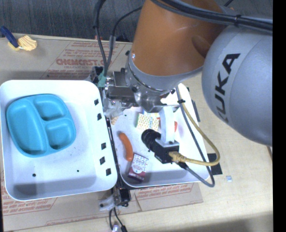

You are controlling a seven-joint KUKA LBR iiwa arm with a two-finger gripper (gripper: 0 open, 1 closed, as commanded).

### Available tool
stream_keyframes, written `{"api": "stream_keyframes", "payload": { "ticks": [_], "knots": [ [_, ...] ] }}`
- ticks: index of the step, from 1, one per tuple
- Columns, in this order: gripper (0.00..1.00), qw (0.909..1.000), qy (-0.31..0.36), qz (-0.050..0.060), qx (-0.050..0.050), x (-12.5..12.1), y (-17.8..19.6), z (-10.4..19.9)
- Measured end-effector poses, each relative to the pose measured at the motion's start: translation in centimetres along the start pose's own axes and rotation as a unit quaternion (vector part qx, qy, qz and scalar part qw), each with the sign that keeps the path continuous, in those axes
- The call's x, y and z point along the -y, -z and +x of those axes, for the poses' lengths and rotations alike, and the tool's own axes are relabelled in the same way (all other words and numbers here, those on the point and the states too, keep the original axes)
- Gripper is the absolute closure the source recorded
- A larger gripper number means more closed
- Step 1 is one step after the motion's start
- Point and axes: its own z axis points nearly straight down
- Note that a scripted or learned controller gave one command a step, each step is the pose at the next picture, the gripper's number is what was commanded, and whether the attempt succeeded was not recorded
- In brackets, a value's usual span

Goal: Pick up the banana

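Note:
My gripper (115,108) hangs low over the top left corner of the right bin (155,181), close to the wall shared with the left bin. The grey and orange arm (181,28) covers most of the right bin's far half and hides what lies under it. In the part of the bin I can see lie an orange sausage-shaped piece (126,145), a dark red packet (139,167) and a patterned card (148,122).
A blue divided tray (39,123) lies in the left bin (51,185). A black cylinder (153,143) with a yellow cable (201,162) hangs from the wrist over the right bin. A small yellow object with a blue piece (26,43) sits on the bench at the far left.

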Motion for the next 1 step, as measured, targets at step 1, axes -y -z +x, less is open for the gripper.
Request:
{"api": "stream_keyframes", "payload": {
  "ticks": [1],
  "knots": [
    [1.00, 1.0000, 0.005, 0.001, 0.000, -0.01, 1.00, 0.09]
  ]
}}
